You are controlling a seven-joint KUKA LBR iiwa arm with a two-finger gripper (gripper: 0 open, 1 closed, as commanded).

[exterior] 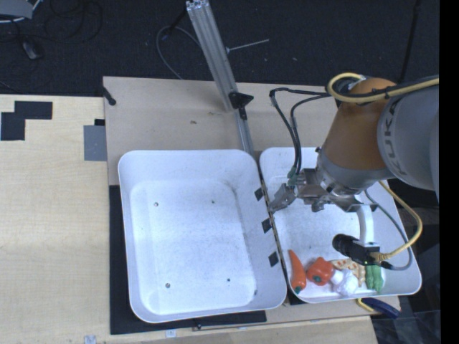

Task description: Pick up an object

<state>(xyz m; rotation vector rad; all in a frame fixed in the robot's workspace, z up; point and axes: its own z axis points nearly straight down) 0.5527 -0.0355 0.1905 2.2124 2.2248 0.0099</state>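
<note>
Over the right-hand bin [315,241] the arm [358,131] points steeply down, its tool [316,195] opening impossible to tell

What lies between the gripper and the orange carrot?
Nothing: in the camera view, only bare white floor of the right bin separates the gripper from the carrot.

Surface [165,113], pale wood, carrying two white bins side by side.
Left bin [130,165]: the larger one.
Right bin [310,229]: carrot [297,271], red-orange piece [320,270], white piece [346,282] and green piece [374,276], clustered along the near edge, with the carrot nearest the left bin.
Arm [358,142]: over the right bin, gripper [307,192] apart from the cluster.
</note>
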